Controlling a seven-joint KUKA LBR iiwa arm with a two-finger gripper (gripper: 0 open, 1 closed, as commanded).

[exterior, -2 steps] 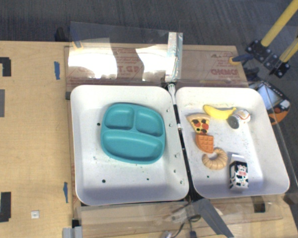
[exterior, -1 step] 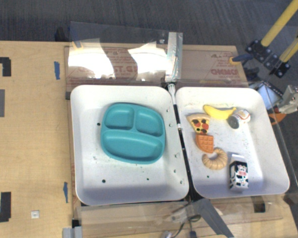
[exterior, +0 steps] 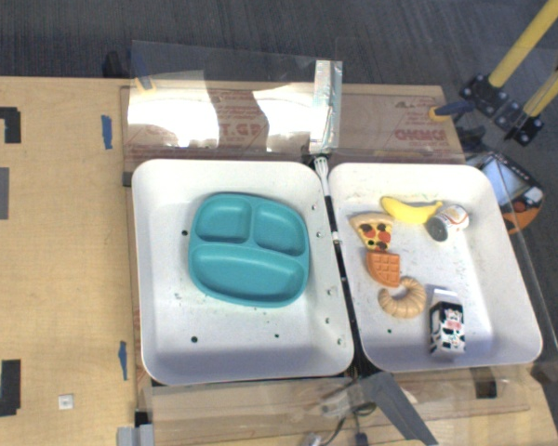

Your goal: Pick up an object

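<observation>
Camera view, teal divided plate (exterior: 249, 248) lay in left bin (exterior: 158, 323), banana (exterior: 409, 210), pizza slice (exterior: 374, 231), waffle (exterior: 385, 268), croissant (exterior: 403, 299), milk carton (exterior: 447, 326) sat in right bin (exterior: 502, 286), claw's state could not be told.

In the right bin (exterior: 502, 249) we see six small toy items. A yellow banana (exterior: 407, 209) lies on its side near the far wall. Just right of it rests a small grey and white object (exterior: 444, 223) with a red mark, too small to identify. Below the banana, a pizza slice (exterior: 373, 231) touches a square orange waffle (exterior: 385, 268). A tan croissant (exterior: 403, 298) curls just below the waffle. A black-and-white milk carton (exterior: 447, 324) lies near the front wall.

In the left bin (exterior: 158, 277), we see a teal divided plate (exterior: 249, 248) lying flat.
</observation>
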